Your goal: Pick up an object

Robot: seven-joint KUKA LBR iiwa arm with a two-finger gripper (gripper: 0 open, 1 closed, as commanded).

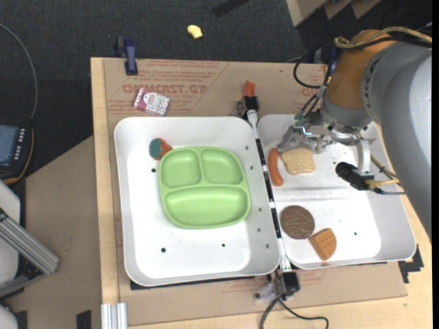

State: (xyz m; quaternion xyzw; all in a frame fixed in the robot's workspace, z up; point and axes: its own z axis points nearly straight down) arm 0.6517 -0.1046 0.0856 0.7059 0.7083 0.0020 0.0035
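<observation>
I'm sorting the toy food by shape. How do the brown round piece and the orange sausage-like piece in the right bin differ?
The brown cookie is a dark, speckled flat disc; the hot dog is a smooth, orange-red, elongated piece. The cookie lies lower in the right bin, beside an orange cracker; the hot dog lies higher, beside a tan bread slice. Both lie near the bin's left wall.

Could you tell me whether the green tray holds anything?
Empty. All three compartments of the green tray show bare green; the small reddish item lies outside its rim, in the left bin.
</observation>
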